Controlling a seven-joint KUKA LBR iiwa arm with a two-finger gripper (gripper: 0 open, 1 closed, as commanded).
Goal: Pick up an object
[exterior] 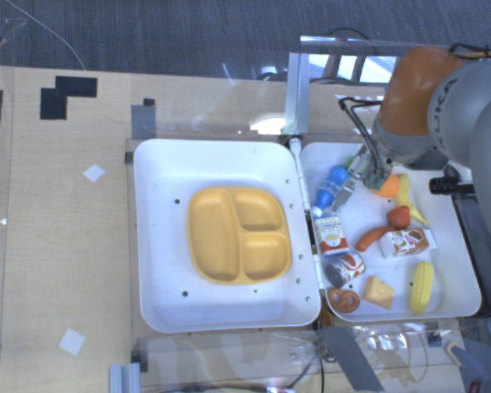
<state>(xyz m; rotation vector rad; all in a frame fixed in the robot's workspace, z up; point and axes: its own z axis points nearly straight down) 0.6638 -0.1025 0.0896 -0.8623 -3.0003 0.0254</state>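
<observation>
Corn cob (421, 286), cheese wedge (380, 291) frontmost; pincer (367, 170) beside blue bottle (331, 187).

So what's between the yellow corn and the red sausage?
In the camera view, a small white carton with red print lies between the corn and the sausage.

Grey KUKA arm with an orange band

At the upper right of the frame, the arm (475, 113) is a bulky, rounded light-grey shell with a smooth orange band (413, 84) above the wrist. Thin black cables loop beside the band, and a small black fitting juts from the grey casing.
</observation>
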